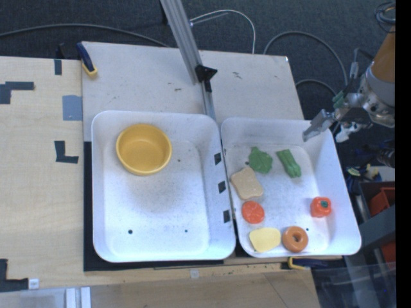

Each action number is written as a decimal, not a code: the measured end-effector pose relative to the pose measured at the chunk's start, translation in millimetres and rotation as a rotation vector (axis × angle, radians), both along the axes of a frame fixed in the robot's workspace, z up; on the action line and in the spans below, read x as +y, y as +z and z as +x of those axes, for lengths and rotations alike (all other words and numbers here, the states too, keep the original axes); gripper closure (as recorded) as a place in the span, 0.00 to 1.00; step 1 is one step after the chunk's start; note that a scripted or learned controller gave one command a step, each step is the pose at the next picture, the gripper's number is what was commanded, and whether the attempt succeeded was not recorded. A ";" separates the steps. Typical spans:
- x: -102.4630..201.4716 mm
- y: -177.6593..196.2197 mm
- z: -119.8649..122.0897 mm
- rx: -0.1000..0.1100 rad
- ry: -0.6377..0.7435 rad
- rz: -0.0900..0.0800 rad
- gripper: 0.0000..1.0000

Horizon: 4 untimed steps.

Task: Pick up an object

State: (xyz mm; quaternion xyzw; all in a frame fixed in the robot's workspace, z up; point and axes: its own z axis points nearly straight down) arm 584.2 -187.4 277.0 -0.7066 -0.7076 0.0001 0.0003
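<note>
Left bin [103, 172] held a yellow bowl [143, 148], upper-left corner. Right bin [343, 191] (center-right of frame) held the toy food: tan bread slice [246, 183], two green veggies [260, 160], yellow piece [264, 239], donut [295, 239], tomato [253, 212], orange pepper [321, 206]. Gripper [319, 124] sat over that bin's upper-right rim, nothing grasped; finger state: cannot tell.

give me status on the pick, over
Gripper over right bin's upper right rim, holding nothing. Toy foods untouched in right bin; yellow bowl in left bin. Nothing blocking.
</note>
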 end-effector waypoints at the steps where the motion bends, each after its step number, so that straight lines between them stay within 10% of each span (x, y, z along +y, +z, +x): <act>1: 0.0 0.0 0.0 0.000 0.000 0.000 0.00; 4: 5.5 -168.6 0.0 0.008 0.000 0.001 0.00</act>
